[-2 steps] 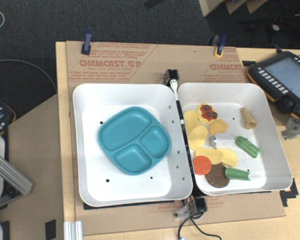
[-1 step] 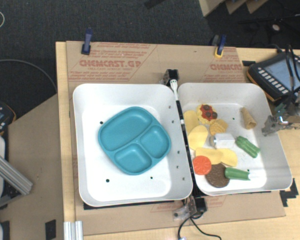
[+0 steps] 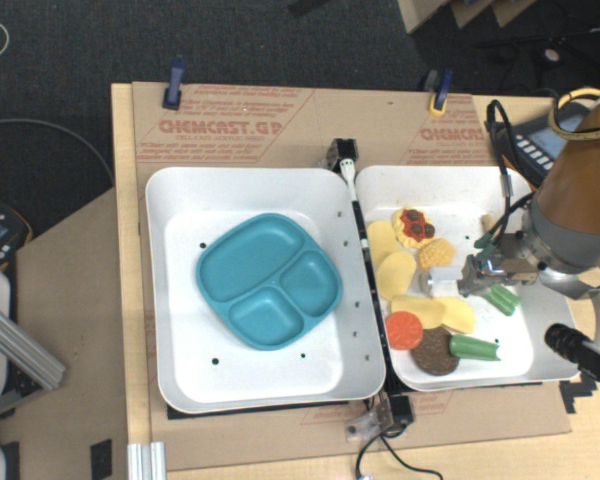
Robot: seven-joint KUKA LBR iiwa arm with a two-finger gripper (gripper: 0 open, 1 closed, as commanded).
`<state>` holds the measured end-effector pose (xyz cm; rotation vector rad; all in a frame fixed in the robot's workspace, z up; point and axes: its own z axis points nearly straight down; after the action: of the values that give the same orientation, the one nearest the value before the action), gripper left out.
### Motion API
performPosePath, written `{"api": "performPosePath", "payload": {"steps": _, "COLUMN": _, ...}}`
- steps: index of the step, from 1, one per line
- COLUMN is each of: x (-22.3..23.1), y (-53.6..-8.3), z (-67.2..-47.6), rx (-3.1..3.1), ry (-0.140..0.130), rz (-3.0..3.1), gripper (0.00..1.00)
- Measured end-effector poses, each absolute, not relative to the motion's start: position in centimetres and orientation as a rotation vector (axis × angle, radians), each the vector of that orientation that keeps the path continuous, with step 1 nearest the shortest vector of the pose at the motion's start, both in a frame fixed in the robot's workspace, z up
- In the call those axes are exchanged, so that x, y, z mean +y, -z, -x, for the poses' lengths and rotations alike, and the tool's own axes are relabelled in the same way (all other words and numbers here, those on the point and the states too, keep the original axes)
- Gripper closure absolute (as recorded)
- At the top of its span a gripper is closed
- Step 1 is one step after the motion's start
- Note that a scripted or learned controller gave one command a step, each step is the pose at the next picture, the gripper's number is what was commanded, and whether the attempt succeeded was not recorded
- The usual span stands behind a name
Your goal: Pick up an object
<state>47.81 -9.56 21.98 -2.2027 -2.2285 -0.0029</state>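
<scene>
The right bin holds several toy foods. Among them are pale yellow pieces, a small pizza slice, a tan waffle cracker, a yellow banana-like piece, a red disc, a brown cookie, a green cylinder and a green piece. My gripper hangs low over the middle of this bin. It is just right of the cracker, above the banana-like piece, with the green piece at its right side. The wrist hides what lies under it.
The left bin contains a teal divided plate. A black divider clip sits at the back between the bins. Blue clamps hold the cardboard base. Cables and the arm body crowd the right side.
</scene>
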Motion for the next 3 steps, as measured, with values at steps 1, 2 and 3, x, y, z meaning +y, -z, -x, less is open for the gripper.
{"api": "performPosePath", "payload": {"steps": 1, "x": -19.8, "y": -15.2, "z": -48.4, "rx": -2.21, "ry": -0.007, "rz": 2.228, "gripper": 1.0}}
{"api": "performPosePath", "payload": {"steps": 2, "x": -14.5, "y": -11.6, "z": -58.4, "rx": -2.234, "ry": 0.007, "rz": 2.215, "gripper": 1.0}}
{"api": "performPosePath", "payload": {"steps": 3, "x": -16.1, "y": -8.3, "z": -57.5, "rx": -2.218, "ry": -0.003, "rz": 2.222, "gripper": 1.0}}
